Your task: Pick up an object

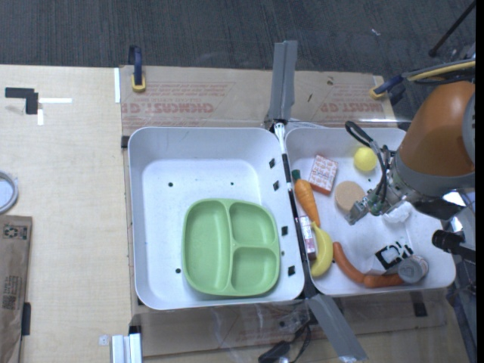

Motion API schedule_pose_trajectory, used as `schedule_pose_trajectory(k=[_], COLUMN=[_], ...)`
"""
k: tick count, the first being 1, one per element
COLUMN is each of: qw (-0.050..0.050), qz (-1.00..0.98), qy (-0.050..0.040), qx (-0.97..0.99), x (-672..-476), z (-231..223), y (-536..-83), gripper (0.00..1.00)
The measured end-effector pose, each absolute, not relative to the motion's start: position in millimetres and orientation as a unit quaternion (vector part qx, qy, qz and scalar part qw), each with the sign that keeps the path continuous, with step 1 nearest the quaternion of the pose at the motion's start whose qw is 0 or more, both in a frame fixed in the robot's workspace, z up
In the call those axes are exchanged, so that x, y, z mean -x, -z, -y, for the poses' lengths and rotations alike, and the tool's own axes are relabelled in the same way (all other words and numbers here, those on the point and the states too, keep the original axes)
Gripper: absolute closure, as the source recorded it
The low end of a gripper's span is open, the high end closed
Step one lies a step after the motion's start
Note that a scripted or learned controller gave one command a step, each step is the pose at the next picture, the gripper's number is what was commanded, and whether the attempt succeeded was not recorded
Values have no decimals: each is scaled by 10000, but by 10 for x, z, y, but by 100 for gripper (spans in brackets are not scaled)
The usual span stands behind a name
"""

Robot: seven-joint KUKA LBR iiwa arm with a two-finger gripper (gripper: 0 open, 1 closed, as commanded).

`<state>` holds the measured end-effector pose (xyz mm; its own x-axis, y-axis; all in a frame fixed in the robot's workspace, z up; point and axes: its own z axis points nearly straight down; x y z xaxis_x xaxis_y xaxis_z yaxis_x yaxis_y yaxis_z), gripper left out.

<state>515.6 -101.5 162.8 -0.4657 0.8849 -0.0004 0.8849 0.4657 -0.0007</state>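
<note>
The right bin holds several small things. A carrot lies along its left wall, with a banana below it and a long red sausage-like piece toward the front. A pink box and a yellow ball sit near the back, and a tan round disc rests in the middle. My gripper hangs low over the bin's middle, just right of the tan disc, its fingertips close to it. Nothing shows between its fingers.
The left bin holds a green divided plate. A black-and-white item and a small grey round object lie at the right bin's front right. A grey divider post stands behind the bins. My arm covers the right bin's far right.
</note>
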Motion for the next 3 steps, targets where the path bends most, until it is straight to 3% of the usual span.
schedule_pose_trajectory(k=[1, 2, 3], qw=[1, 5, 2], qz=[8561, 8870, 8917], qy=[-5, -5, -3], qx=[5168, 4617, 4526], x=[-5155, -5354, -4773], z=[1016, 1049, 1302], y=[-1628, -909, -915], gripper=[0, 0, 0])
